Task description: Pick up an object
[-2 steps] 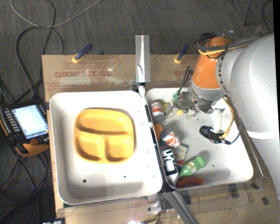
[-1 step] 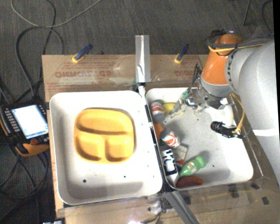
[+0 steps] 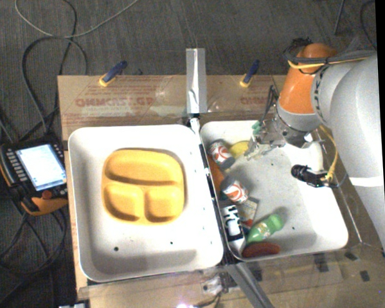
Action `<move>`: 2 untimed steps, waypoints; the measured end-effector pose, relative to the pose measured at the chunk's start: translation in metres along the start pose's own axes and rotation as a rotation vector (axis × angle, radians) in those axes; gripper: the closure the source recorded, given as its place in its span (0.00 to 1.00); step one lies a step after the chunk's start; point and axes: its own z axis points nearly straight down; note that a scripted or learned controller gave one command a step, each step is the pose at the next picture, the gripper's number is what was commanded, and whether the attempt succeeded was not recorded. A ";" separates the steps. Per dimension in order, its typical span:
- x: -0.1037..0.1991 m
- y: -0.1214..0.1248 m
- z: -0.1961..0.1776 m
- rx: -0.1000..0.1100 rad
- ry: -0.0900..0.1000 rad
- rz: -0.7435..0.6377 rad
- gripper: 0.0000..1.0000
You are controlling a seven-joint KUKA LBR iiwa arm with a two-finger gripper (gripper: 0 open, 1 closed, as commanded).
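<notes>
- Gripper (image 3: 264,140) hangs over the R bin (image 3: 312,231), at 12 o'clock of the bin, near the rim.
- Gripper state: can't tell, too small and seen from above. Nothing seen held.
- Yellow item (image 3: 240,147) lies just beside the gripper, at its 9 o'clock; can't tell if they touch.
- Can A (image 3: 220,152) is at the bin's 10 o'clock, touching or nearly touching the yellow item.
- Can B (image 3: 235,192) is at 9 o'clock, by the L wall.
- Black pack (image 3: 232,222) w/ white print is at 8 o'clock, against the L wall.
- Green bottle (image 3: 264,228) lies on its side at 6-7 o'clock, cap end toward the black pack.
- Red item (image 3: 260,249) lies at the bottom rim, just beside the bottle at its 6 o'clock.
- R half of the R bin is bare floor.
- L bin (image 3: 86,207) holds a yellow tray (image 3: 144,185) w/ 3 sections, about centre.
- Handheld screen (image 3: 38,166) sits off the bench, at 9 o'clock of the L bin.
</notes>
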 end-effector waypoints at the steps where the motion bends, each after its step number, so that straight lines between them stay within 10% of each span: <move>1: 0.000 0.000 0.000 0.000 -0.001 0.000 0.00; 2: 0.011 0.019 0.008 0.013 -0.004 -0.127 0.00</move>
